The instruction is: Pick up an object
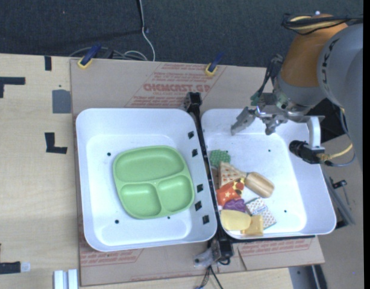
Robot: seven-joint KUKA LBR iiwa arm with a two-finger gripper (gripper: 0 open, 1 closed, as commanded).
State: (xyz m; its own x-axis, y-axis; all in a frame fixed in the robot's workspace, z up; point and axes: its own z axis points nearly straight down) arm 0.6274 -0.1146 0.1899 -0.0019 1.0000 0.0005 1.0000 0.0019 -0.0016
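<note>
My gripper point(255, 121) hangs spread and empty over the right bin's point(305, 188) far end. The toy bread roll point(260, 183) lies mid-bin atop the pile; I judge it light, rigid, slippery—grip across its middle.

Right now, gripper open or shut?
Open. The gripper hangs over the right bin's far end with its two fingers splayed apart and nothing between them.

A grey arm point(348, 59) with an orange band point(305, 53) ends in a metal two-finger gripper point(256, 124).
</note>
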